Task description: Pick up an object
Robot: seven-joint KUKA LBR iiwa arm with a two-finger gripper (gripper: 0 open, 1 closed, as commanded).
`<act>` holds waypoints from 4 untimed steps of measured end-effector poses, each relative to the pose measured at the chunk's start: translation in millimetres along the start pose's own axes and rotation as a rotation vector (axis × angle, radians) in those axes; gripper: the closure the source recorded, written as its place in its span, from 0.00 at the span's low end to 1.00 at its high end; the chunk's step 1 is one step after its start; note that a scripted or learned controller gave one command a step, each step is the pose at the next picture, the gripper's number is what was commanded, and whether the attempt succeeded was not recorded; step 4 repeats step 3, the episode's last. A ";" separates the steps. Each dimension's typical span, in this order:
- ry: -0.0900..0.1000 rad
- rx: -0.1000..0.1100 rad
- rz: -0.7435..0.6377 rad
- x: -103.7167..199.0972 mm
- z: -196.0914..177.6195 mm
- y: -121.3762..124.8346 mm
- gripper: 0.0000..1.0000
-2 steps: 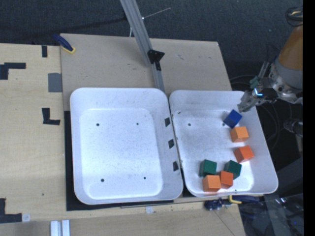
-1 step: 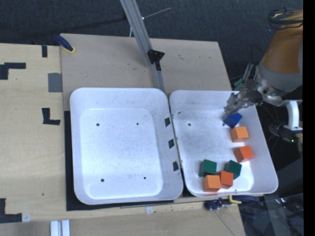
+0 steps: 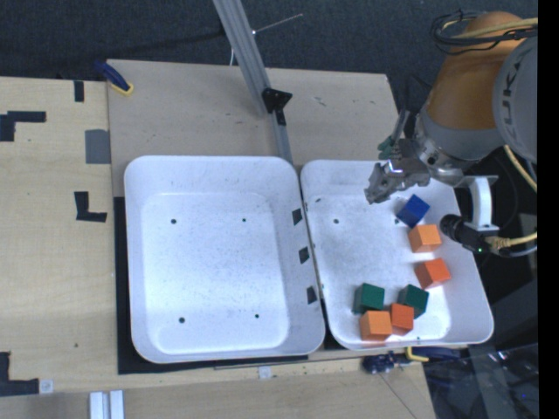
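The right bin point(image 3: 341, 260) holds several small blocks. A blue block point(image 3: 413, 209) lies near its upper right, with an orange block point(image 3: 425, 238) just below it and another orange block point(image 3: 432, 273) further down. Two green blocks point(image 3: 369, 297) point(image 3: 414, 299) and two orange blocks point(image 3: 376, 324) point(image 3: 402, 317) cluster near the front edge. My gripper point(image 3: 382, 186) hangs over the upper part of this bin, just left of and above the blue block. Nothing shows between its fingers.
The left bin point(image 3: 210, 260) sits beside the right one. A grey metal post point(image 3: 249, 51) slants across the bench behind the bins. A blue and yellow tool point(image 3: 113, 77) lies at the bench's far left.
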State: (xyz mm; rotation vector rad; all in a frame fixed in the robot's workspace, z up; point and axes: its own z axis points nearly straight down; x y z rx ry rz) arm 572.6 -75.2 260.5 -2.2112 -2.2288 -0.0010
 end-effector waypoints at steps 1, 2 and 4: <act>-0.001 0.002 0.002 49.9 16.2 -1.3 1.00; -0.001 0.001 0.002 95.0 21.2 3.4 1.00; -0.001 0.001 0.001 148.6 29.5 9.9 1.00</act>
